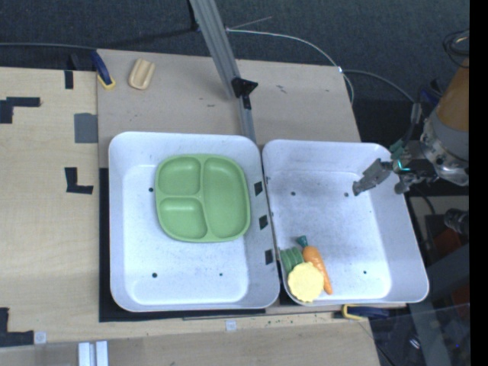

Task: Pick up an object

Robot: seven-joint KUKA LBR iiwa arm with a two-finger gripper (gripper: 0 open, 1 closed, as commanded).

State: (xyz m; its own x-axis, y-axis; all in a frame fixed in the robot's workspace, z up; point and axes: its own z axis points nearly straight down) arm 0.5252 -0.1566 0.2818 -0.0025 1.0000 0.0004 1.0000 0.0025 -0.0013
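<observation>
Pincer [371,177], whose spread I cannot tell, hangs over the right bin's [396,280] far side (carrot [317,264] lies nearer, leftward).

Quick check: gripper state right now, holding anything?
Gripper: over the right bin, nothing seen between its fingers; open or shut cannot be told.

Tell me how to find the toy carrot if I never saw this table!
Look at the right-hand white bin. Go to its near left corner, where three small things huddle together. The carrot is the thin orange stick, lying beside a round pale yellow piece and a green piece.
</observation>
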